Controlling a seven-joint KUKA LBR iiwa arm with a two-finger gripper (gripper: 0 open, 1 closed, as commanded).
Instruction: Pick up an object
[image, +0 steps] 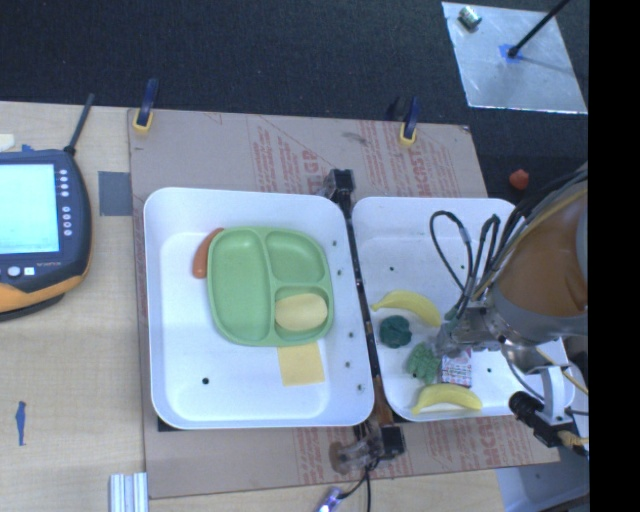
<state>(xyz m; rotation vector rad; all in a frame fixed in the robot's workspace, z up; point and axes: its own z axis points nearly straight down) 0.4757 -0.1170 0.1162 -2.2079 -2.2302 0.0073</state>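
Note:
In the right bin (400, 225) lie a yellow banana (408, 303), a dark green broccoli piece (395, 331), a second green leafy piece (423, 363), a small white and red packet (457, 373) and another banana (447, 399) near the front wall. My gripper (455, 342) hangs low over the packet and the leafy green piece, with the grey and orange arm (545, 270) behind it on the right. What lies directly beneath the gripper is hidden.
The left bin (170, 300) holds a green divided plate (250, 280) with a pale yellow round item (301, 311), an orange sausage (201, 255) and a yellow slice (302, 364). Black cables (455, 240) loop over the right bin. A tablet (35, 230) sits far left.

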